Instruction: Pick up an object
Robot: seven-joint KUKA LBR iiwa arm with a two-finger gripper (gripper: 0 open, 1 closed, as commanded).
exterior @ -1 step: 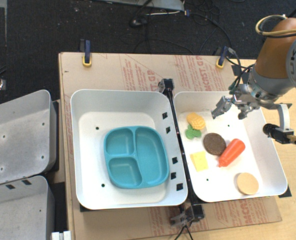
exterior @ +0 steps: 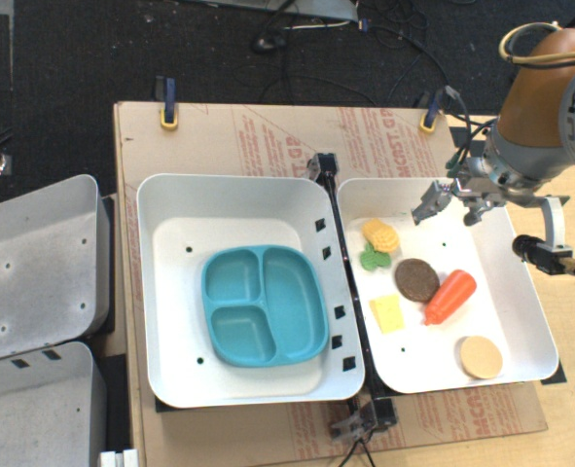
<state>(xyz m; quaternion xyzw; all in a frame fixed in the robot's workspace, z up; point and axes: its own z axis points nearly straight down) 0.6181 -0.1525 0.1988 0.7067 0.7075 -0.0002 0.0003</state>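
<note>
Our pincer hangs wide and holds nothing, just above the right bin. The orange carrot lies near this bin's middle, beside the brown cookie. We judge it light, stiff, perhaps slippery; grip across its thick middle

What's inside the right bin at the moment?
The right bin holds a corn cob, green piece, brown disc, carrot, yellow square and tan disc. The gripper covers its far edge.
</note>
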